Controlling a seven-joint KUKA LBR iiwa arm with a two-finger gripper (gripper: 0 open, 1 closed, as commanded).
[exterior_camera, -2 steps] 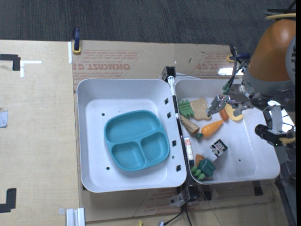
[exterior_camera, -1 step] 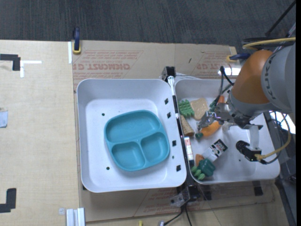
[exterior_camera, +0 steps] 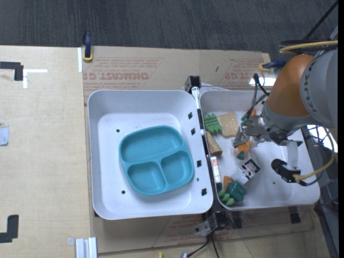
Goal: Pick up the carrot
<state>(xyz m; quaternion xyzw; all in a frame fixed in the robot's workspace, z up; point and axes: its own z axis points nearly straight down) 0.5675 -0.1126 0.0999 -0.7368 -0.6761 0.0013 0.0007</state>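
Observation:
In the right bin (exterior_camera: 301,198), an orange carrot piece (exterior_camera: 242,143) lies near the middle. My gripper (exterior_camera: 246,135) is down right over it, its tip touching or just above the orange piece. A smaller orange bit (exterior_camera: 240,155) shows just below. The grey arm with its orange band (exterior_camera: 287,87) comes in from the right and hides the bin's far right part.
Also in the right bin are a green toy (exterior_camera: 212,123), a bread slice (exterior_camera: 228,123), a brown stick (exterior_camera: 213,143), a black-and-white block (exterior_camera: 249,169) and a green-and-orange toy (exterior_camera: 232,191). The left bin (exterior_camera: 102,144) holds a teal divided plate (exterior_camera: 156,160).

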